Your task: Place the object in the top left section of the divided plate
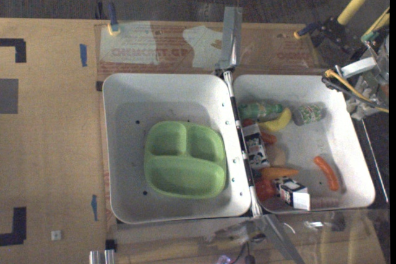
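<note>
My claw (pixel 365 93) is hanging at the right bin's (pixel 365 151) right rim; its state I cannot tell. The plate (pixel 184 159) is lying in the left bin (pixel 124 133). Banana (pixel 277 121), bottle (pixel 261 110), carrot (pixel 278 173) are lying in the right bin.

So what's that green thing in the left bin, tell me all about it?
It is a divided plate, light green, looks like matte plastic, squarish with rounded corners. Raised ridges split it into three sections: two smaller ones along the far side and one wide one along the near side. It lies flat, turned slightly askew, on the floor of the left white bin, with nothing in it.
</note>
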{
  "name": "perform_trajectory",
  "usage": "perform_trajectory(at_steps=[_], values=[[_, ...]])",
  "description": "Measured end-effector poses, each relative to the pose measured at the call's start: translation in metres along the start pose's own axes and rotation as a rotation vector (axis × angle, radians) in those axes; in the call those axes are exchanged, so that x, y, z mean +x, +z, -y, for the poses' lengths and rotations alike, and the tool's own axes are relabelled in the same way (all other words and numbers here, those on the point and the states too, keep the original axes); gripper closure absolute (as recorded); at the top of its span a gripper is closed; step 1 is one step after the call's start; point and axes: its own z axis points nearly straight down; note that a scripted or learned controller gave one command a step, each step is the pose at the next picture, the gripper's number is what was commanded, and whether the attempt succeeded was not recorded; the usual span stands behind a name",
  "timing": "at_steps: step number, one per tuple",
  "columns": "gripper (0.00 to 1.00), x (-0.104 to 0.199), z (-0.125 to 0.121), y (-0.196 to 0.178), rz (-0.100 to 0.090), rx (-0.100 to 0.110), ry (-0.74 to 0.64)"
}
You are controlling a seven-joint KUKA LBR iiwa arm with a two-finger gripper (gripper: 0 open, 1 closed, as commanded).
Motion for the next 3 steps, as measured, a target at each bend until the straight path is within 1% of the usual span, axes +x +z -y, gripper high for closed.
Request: perform_trajectory(at_steps=[1,2,3], values=[[1.0,-0.0662,-0.0094,-0.0359,-0.001,0.001,-0.088],[1.0,-0.0657,-0.0094,-0.0453,-0.001,0.002,-0.088],[0.0,-0.0658,-0.0094,-0.0453,-0.001,0.002,-0.088]])
